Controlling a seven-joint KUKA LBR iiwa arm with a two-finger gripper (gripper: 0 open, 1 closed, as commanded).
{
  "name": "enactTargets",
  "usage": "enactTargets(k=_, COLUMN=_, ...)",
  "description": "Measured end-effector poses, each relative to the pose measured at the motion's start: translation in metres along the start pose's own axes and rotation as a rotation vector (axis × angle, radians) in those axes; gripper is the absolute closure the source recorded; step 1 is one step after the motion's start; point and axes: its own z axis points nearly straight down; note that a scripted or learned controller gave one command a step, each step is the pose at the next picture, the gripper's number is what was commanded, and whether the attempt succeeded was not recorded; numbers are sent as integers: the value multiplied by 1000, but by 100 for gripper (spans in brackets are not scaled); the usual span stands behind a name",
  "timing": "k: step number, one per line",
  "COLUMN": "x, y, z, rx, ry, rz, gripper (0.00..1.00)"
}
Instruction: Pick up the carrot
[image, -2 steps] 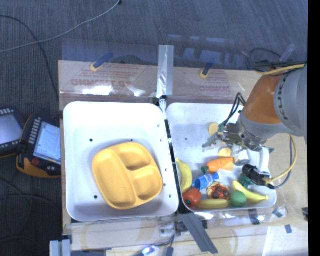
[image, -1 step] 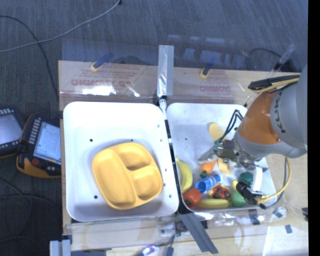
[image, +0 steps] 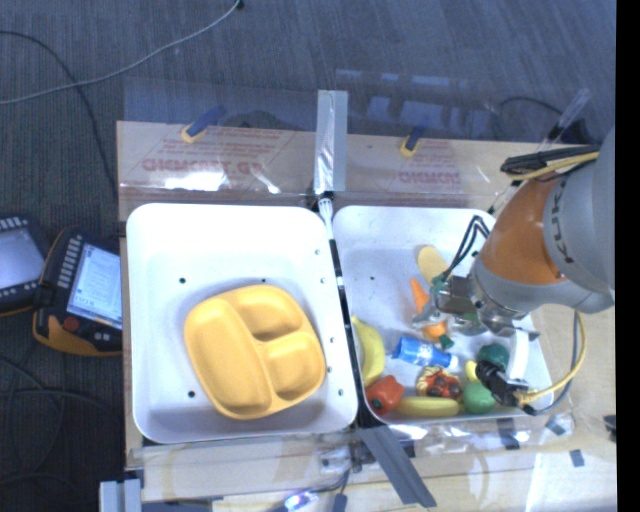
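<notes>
A robotics lab: two white bins (image: 230, 225) on a cardboard-backed bench (image: 230, 150), loose cables (image: 60, 70) over grey carpet, and a teach pendant (image: 85, 295) beside them.

We see the arm (image: 590, 230) as a thick, rounded grey body, smooth and slightly glossy, with a broad orange band (image: 525, 240) wrapped around it above the wrist. Below the band we find a grey collar that narrows toward the gripper (image: 455, 305), a small cluster of dark and silvery metal parts. A black cable (image: 468, 240) loops along the orange section down to the gripper. We also see a yellow cable (image: 575, 355) curving down from the arm's underside, and thin yellow and black strips (image: 550, 158) across its top.
</notes>
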Motion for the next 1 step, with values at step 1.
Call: enactTargets(k=1, x=101, y=72, z=-87, rx=20, ry=1, rz=-147, gripper=100)
